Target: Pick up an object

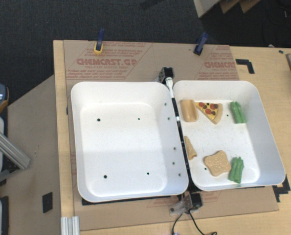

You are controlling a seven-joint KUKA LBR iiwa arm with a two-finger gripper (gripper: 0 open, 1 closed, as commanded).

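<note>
Food sits in the right bin: pizza slice at twelve o'clock, bread roll at ten, toast at six.

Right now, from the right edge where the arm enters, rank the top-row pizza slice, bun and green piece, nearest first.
1. Green piece, right end of the row.
2. Pizza slice, middle.
3. Bun, by the left wall of the right bin.
</note>
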